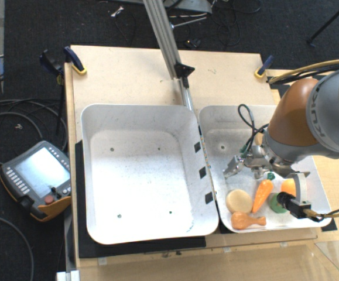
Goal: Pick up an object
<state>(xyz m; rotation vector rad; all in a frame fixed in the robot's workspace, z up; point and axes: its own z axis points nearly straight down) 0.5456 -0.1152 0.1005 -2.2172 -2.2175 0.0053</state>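
Observation:
My gripper (pixel 236 166) hangs low over the right bin (pixel 221 134), near the bin's middle, with bare bin floor beneath it. Just in front of it lie a pale round disc (pixel 238 201), an orange carrot (pixel 262 195) and an orange drumstick-shaped toy (pixel 247 220). A green piece (pixel 278 208) and an orange-yellow piece (pixel 288 186) sit at the bin's front right, partly under the arm's wrist. Nothing is visible in the gripper's grasp.
The left bin (pixel 137 171) stands beside the right one, sharing a raised middle rim. A slanted metal rod (pixel 164 31) rises from behind the bins. A teach pendant (pixel 37 180) lies on the floor at left. A black cable (pixel 248 119) loops near the wrist.

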